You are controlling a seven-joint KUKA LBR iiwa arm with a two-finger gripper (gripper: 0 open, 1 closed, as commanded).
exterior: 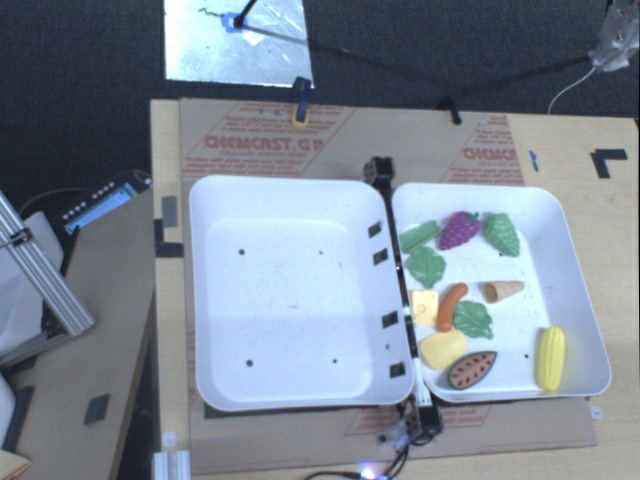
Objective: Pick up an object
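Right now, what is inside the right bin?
The right bin holds toy food: purple grapes, leafy greens, an orange sausage, a cone, yellow corn and a watermelon slice. Whatever lies beneath these pieces is covered.

All the toy foods lie in the right bin (575, 268): purple grapes (459, 230) near the top between a green pod (419, 236) and a leafy green (502, 234), an orange sausage (452, 301), a cone (503, 291), a yellow corn cob (550, 358) and a watermelon slice (471, 369) at the near edge.
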